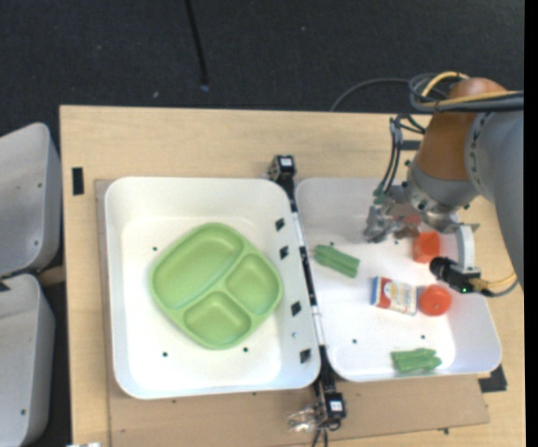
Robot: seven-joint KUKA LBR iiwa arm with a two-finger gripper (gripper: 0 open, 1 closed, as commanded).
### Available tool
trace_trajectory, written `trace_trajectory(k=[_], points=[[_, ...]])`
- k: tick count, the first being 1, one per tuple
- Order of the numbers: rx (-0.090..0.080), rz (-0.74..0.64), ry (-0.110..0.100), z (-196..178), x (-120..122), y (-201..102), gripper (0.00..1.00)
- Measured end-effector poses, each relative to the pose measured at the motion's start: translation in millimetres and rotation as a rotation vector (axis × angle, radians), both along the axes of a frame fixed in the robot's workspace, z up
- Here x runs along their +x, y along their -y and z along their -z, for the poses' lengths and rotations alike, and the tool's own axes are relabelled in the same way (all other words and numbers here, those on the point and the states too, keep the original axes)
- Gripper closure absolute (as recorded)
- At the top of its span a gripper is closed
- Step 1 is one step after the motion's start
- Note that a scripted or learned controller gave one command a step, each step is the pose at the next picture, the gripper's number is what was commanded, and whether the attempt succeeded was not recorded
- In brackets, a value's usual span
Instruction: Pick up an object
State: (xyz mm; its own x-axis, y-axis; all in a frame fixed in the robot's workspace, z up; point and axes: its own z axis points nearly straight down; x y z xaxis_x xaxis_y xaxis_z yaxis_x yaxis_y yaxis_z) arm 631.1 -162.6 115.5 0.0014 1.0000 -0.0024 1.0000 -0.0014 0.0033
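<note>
L white bin (129,250): green divided plastic plate (215,284). R white bin (343,352): two green pieces, small carton (395,295), orange items. Gripper (381,223) low in R bin; grip state unclear.

Dark grey carpet floor (250,35) at far side and left, a thin black cable (193,31) trailing across it. Light wooden bench top (185,142) in the middle. Two pale grey panels (8,203) at left edge. Even overhead light.

Place: probably a robotics lab
Signs: plywood surface (204,138) carrying two white bins (120,250), a grey arm (455,147) trailing cables, dark carpet floor (250,35)
</note>
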Motion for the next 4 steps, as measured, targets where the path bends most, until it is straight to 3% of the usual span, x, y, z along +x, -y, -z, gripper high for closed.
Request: trace_trajectory(k=[3,4], points=[[0.0,-0.005,0.003,-169.4,-5.1,7.6,1.0],[0.002,-0.007,-0.002,-167.1,-13.2,-48.3,1.0]])
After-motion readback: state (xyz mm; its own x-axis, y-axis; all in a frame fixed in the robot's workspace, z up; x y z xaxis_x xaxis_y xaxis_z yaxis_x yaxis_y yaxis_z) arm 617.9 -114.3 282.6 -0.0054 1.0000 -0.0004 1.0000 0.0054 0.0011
